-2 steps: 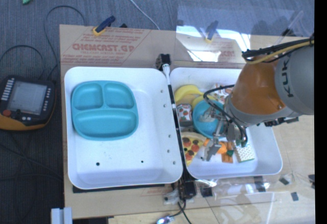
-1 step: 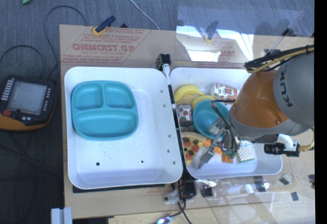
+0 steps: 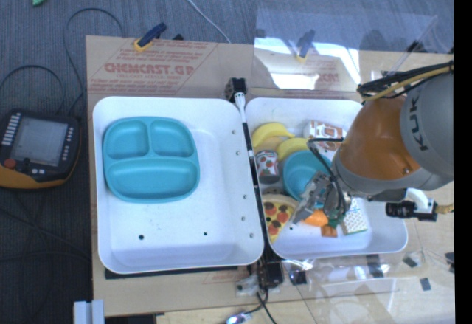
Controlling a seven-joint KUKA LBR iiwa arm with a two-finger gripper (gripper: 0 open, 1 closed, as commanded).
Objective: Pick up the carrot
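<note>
Carrot (image 3: 317,218), a small orange tapered plastic piece, lay right at the fingertips of the two-finger gripper (image 3: 318,206) in the right-hand white bin (image 3: 383,245).

Camera view: the grey fingers (image 3: 308,201) stood spread, one reaching out beyond the carrot toward the pizza-slice toy (image 3: 276,216), and whether they gripped the carrot I could not tell, since only a little orange showed beneath them. Its long axis could not be read properly; the visible bit seemed to run roughly across the bin, thicker end toward the white speckled box (image 3: 355,221) just beside the fingers, but that was a guess. The risk, as I judged it, was crowding: the round blue bowl (image 3: 301,171) sat just behind the fingers and a small green piece (image 3: 333,226) touched the carrot, so a closing pinch could catch a neighbour or squeeze the tapered carrot out sideways.
</note>
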